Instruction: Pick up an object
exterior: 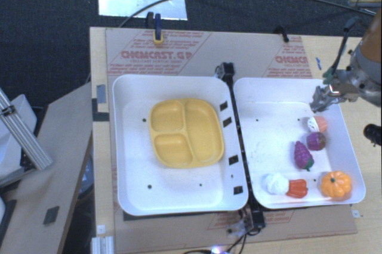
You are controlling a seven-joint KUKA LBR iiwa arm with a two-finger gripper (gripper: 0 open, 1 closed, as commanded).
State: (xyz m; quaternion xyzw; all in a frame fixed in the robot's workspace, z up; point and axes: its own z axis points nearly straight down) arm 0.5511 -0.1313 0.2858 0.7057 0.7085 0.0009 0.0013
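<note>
The right bin (pixel 268 127) holds several toy foods along its right side. A pink and white piece (pixel 318 124) lies highest, a dark purple round one (pixel 316 141) sits below it, then a purple grape bunch (pixel 302 154). At the front lie a white piece (pixel 276 183), a red pepper (pixel 297 188) and an orange pumpkin (pixel 335 184). My gripper (pixel 322 98) hangs over the right bin's far right part, just above the pink and white piece. Nothing shows between its tips.
The left bin (pixel 128 127) holds a yellow divided tray (pixel 184 132). A black hinged divider (pixel 231 127) runs between the bins. Cables cross the back of the bench, and a blue clamp (pixel 157 26) stands at its far edge.
</note>
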